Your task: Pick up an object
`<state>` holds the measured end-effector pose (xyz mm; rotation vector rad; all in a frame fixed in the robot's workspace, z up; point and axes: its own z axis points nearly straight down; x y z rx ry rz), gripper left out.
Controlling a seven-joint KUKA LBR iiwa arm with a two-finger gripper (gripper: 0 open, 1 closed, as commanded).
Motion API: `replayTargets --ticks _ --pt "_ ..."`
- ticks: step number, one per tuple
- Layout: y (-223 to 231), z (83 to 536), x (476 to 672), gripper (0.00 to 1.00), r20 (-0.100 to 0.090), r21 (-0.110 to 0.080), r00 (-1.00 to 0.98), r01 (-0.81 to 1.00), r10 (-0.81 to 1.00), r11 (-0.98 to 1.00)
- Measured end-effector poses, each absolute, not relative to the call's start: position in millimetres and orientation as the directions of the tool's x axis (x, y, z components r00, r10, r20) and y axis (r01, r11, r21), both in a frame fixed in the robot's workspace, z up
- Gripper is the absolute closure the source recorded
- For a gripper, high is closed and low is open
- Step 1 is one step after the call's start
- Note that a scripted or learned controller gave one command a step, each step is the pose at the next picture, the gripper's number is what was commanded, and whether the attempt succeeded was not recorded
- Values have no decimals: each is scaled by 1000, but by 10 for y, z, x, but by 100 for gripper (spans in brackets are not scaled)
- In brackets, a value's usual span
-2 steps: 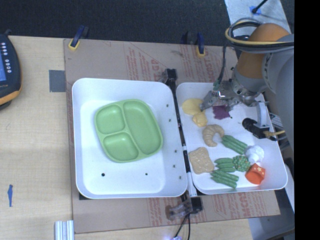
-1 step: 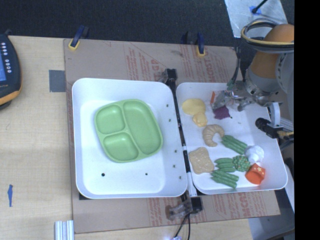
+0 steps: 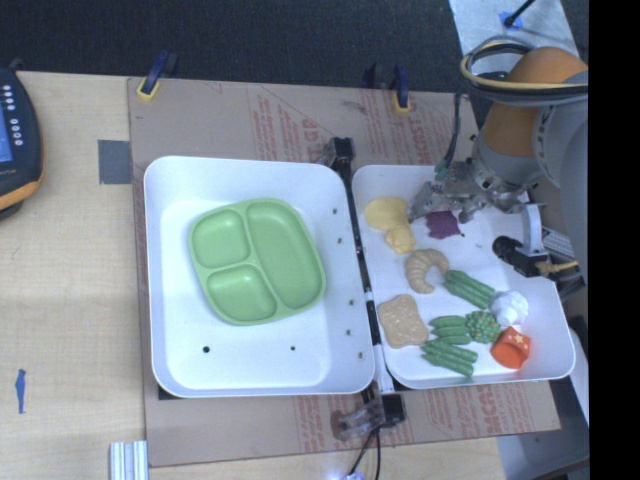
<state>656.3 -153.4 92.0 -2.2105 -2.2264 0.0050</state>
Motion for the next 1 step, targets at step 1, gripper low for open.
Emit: replayTargets --ticks 1 --pt "-1574 922 6563 0 0 -4 -3 1000 1000 3"
